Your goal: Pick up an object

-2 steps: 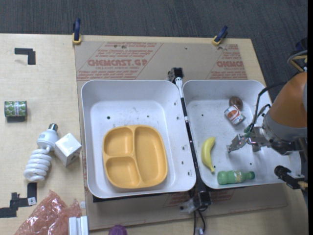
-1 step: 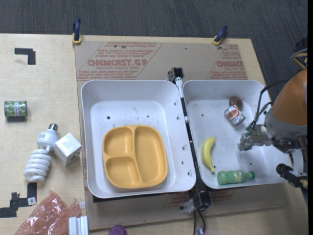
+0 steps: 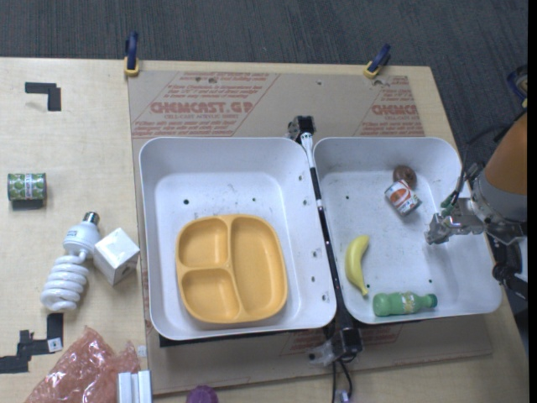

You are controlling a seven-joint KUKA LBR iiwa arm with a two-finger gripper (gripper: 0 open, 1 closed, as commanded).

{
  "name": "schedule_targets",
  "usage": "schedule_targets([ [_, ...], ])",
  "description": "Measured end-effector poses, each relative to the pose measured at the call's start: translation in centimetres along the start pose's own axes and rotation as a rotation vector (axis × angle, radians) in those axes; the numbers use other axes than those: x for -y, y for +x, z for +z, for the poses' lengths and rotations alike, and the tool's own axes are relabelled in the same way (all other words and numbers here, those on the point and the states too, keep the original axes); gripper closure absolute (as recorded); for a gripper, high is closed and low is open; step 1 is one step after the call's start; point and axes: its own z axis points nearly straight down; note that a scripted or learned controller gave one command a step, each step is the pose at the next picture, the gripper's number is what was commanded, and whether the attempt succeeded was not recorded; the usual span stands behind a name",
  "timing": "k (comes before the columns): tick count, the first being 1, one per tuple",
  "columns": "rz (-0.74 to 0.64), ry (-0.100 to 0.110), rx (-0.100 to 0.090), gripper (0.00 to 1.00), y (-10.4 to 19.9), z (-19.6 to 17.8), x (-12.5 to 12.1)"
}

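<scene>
On the left side of the surface (image 3: pixel 84 82), outside the bins, lie a small green can (image 3: pixel 27 187), a curly white light bulb (image 3: pixel 69 263) and a little white box (image 3: pixel 117 255), and a pink crinkly bag (image 3: pixel 84 366) sits at the near left corner. The left bin (image 3: pixel 159 175) holds a yellow tray (image 3: pixel 232 269) with three parts. It looks wide and flat, so I think it is hard to pinch. The right bin (image 3: pixel 336 183) holds the things to pick. A banana (image 3: pixel 358 263) lies near its middle; it is soft and curved, so I would take it gently across the thick part. A green bottle (image 3: pixel 404 303) lies on its side along the near wall. It looks smooth and round, so it may roll or slip; the middle of its body seems best. A small can (image 3: pixel 403 197) lies tipped toward the far right corner, with a brown round thing (image 3: pixel 405 175) touching it that I cannot make out. The pincer (image 3: pixel 442 226) sits over the right edge of this bin with nothing in it, but it is too small and blurry to tell how wide it is. The arm is cut off at the edge.
</scene>
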Motion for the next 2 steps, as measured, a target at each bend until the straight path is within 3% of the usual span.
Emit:
schedule_targets([
  [1,-0.003,0.002,-0.006,0.0,0.3,0.0,0.0],
  [2,0.001,0.002,-0.001,0.0,6.2,0.7,6.1],
])
